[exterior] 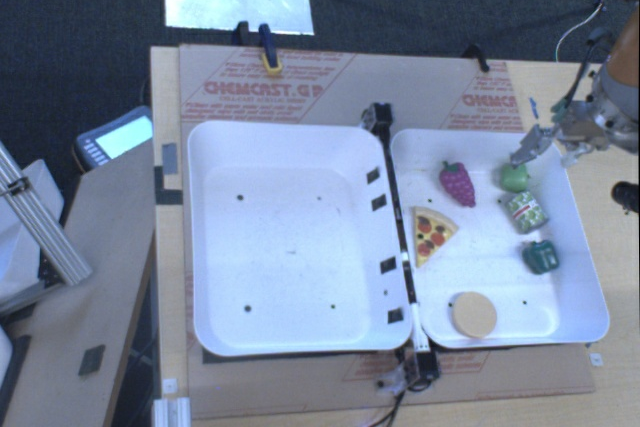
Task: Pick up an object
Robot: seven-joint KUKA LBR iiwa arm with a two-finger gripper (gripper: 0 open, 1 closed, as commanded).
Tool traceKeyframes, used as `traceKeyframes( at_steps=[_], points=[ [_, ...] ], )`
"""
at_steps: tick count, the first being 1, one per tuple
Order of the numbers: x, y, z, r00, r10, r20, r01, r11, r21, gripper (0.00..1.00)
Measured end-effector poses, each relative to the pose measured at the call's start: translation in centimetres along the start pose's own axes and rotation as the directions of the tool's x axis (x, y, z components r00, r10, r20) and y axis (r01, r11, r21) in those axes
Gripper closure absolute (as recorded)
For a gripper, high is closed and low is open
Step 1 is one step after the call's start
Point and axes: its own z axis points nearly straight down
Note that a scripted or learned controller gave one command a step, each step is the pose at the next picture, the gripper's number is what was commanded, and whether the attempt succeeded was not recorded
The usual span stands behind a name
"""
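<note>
The right bin (pixel 575 315) holds several toy foods: purple grapes (pixel 457 183), a pizza slice (pixel 432 235), a light green apple (pixel 514 178), a green and white can (pixel 525 212), a dark green pepper (pixel 540 257) and a tan round cookie (pixel 473 315). My gripper (pixel 548 151) hangs over the bin's far right corner, just above and to the right of the apple. Its fingers stand open and spread, with nothing between them. One fingertip (pixel 524 153) is close above the apple.
The left bin (pixel 215 215) sits beside the right one, with a black clipped divider (pixel 392 225) along their shared edge. A cardboard sheet (pixel 300 85) lies under both bins. A cable (pixel 580 25) hangs near the arm.
</note>
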Motion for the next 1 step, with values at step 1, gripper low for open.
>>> traceKeyframes(
  at_steps=[1],
  points=[
    [2.09,4.59,3.78,1.000,-0.005,0.000,0.005,1.000,-0.001,0.00]
  ],
)
